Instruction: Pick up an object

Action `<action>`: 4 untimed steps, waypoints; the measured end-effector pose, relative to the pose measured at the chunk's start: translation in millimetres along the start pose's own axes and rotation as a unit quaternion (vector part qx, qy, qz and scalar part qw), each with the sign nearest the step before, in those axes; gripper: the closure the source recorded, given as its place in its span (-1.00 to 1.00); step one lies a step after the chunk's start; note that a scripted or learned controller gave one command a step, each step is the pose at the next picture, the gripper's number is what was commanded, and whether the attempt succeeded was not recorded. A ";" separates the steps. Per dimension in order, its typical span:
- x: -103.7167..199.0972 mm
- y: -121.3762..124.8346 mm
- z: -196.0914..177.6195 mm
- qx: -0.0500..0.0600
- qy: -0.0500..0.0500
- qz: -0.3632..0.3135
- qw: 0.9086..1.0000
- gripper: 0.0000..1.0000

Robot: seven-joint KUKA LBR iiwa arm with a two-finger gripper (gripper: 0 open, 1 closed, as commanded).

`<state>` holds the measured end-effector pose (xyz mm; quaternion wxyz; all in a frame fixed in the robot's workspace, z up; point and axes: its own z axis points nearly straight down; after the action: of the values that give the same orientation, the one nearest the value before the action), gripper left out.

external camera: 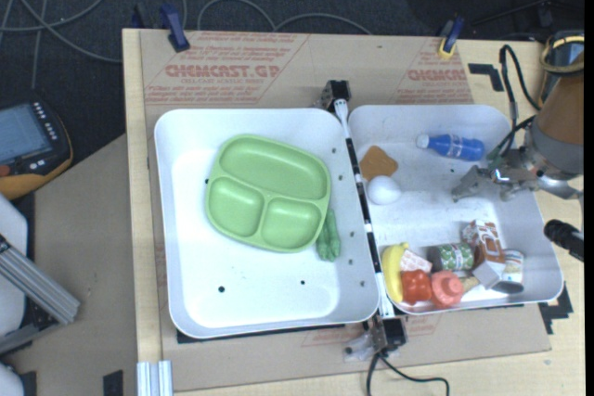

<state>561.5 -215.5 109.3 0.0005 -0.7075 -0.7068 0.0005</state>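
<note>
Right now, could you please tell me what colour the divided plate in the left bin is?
Light green; the plate shows clearly in the camera view.

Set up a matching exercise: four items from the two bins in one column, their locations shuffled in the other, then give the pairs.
Items:
1. green divided plate
2. blue bottle
3. banana
4. white egg

Locations:
A. far side of the right bin, lying on its side
B. left bin
C. right bin, near corner by the divider
D. right bin, beside the divider, just in front of a brown piece

Pairs: 1-B, 2-A, 3-C, 4-D
</note>
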 end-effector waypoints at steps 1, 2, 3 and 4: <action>9.1 103.0 22.4 0.007 0.000 -0.002 1.000 -1.00; -0.3 104.3 23.8 0.010 0.010 -0.005 1.000 -1.00; -0.3 103.3 14.5 0.013 0.009 -0.006 1.000 1.00; 59.8 104.9 -45.0 0.001 0.001 -0.002 1.000 1.00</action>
<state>666.5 -155.8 154.2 0.0020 -0.7060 -0.7082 0.0007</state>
